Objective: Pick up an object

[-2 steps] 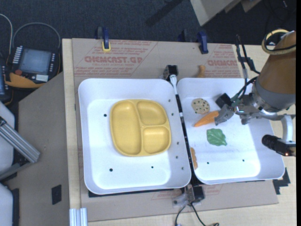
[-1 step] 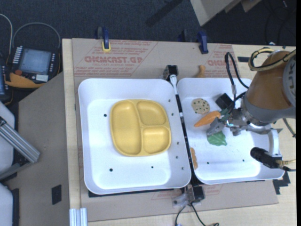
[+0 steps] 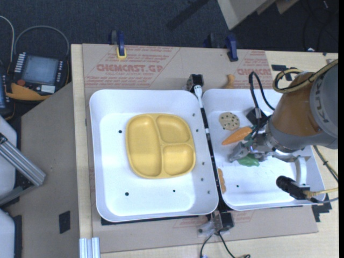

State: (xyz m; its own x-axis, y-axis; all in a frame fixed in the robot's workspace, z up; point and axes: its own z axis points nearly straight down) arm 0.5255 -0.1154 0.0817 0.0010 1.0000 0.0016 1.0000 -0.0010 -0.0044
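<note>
1. Sitting side by side on a brown cardboard-topped table (image 3: 161, 58) are two shallow white bins with rounded corners and smooth, glossy walls.
2. Left bin (image 3: 107, 181) is carrying a yellow plastic tray (image 3: 160, 144), rounded-square, moulded into three compartments.
3. Right bin (image 3: 252, 195) is carrying a round speckled cookie (image 3: 229, 121), an orange carrot-shaped piece (image 3: 235, 136) lying at a slant, and a small green object (image 3: 249, 162).
4. A thin orange strip (image 3: 221, 179) is lying along that bin's left wall.
5. Grey arm with an orange band (image 3: 293, 112) is reaching in from the right.
6. Metallic claw (image 3: 244, 152) is hanging low, just beside the carrot piece and the green object; whether it is wide or narrow cannot be told.
</note>
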